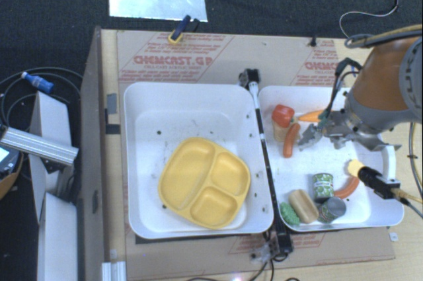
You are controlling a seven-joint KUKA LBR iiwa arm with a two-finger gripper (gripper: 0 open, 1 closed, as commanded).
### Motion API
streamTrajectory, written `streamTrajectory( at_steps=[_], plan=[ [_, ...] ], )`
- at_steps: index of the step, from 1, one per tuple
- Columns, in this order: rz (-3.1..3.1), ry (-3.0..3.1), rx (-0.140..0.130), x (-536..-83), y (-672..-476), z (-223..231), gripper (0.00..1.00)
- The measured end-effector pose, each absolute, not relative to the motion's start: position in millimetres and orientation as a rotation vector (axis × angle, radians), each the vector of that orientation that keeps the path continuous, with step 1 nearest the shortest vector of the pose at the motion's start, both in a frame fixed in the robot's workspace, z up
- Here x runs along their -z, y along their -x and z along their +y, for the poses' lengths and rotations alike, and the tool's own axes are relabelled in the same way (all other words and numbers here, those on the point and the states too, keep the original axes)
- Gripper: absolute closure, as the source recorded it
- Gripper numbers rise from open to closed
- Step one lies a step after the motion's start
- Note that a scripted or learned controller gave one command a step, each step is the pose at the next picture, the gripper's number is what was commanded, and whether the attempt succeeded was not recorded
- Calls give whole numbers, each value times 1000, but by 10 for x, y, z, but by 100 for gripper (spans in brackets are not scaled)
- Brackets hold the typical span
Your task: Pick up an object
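Observation:
My gripper (308, 136) hangs over the upper left part of the right bin (380, 215). It is just right of a red sausage (289, 141) and below an orange carrot (309, 116). A red tomato-like piece (283, 115) lies at the bin's top left. Nothing can be seen held in the gripper. Lower in the bin are a green can (322, 186), an orange-red sausage (347, 188), a hot dog bun (304, 205), a green piece (288, 213) and a grey can (333, 209).
The left bin (142, 114) holds a yellow divided plate (205, 182). The arm (390, 84) reaches in from the right, over the right bin's upper right corner. A dark divider (263, 141) runs between the two bins.

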State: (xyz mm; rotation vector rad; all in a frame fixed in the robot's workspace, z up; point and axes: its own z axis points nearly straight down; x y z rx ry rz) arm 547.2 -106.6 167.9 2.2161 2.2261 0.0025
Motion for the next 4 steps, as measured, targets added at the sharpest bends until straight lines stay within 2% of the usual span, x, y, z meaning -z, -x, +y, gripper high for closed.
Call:
streamTrajectory(
  at_steps=[1, 2, 3, 4],
  plan=[
    [2225, -2215, -4, -1849, -5991, -783, 0],
    [2223, -2220, 2, -979, -6319, -1075, 0],
    [2222, -2212, -8, -886, -6478, -898, 0],
    [2232, -2228, 8, -875, -6678, -918, 0]
  ],
)
